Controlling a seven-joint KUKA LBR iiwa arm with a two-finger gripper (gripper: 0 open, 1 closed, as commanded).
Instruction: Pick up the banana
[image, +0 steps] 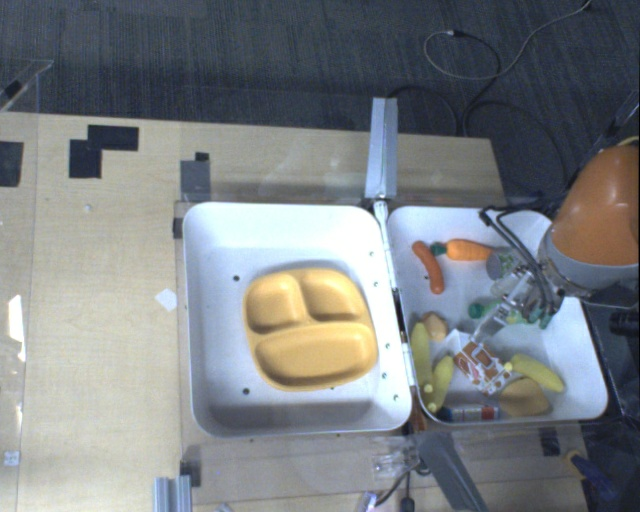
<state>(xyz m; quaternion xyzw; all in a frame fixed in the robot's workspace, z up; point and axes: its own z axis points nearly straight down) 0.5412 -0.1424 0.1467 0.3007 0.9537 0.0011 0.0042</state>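
A yellow banana (536, 372) lies in the right bin (596, 400), near its front right corner. Another greenish-yellow banana (421, 353) rests along that bin's left wall, with a small yellow piece (442, 378) beside it. My gripper (504, 304) hangs over the middle of the right bin, below the orange-banded wrist (600, 215). It is above and to the left of the yellow banana, with a gap between them. Nothing shows held in it.
In the right bin also lie a carrot (467, 250), a red sausage (432, 267), a snack packet (481, 365), a brown roll (526, 399) and a small tube (470, 411). The left bin (200, 300) holds a yellow divided plate (308, 326).
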